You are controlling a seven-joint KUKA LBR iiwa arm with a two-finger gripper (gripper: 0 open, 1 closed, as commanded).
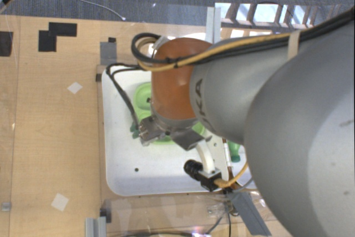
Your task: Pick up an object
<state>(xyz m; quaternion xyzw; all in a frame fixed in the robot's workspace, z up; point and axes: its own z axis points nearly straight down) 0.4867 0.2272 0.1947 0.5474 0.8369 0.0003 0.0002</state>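
The grey arm with its orange band (pixel 175 83) reaches in from the right and hangs over the left white bin (pixel 119 169). Its wrist covers the gripper, which sits somewhere below the metal flange (pixel 152 131). A light green object (pixel 143 98) lies in the bin, partly showing to the left of the orange band, and more green (pixel 162 139) peeks out under the flange. A darker green piece (pixel 135 129) shows at the flange's left edge. Whether anything is held is hidden by the arm.
Another green item (pixel 236 151) shows at the right, near the bin divider. Black cables (pixel 125 94) loop from the wrist across the bin's upper left. A black fitting (pixel 195 170) hangs off the arm over the bin's front. Wooden bench (pixel 50 136) lies to the left.
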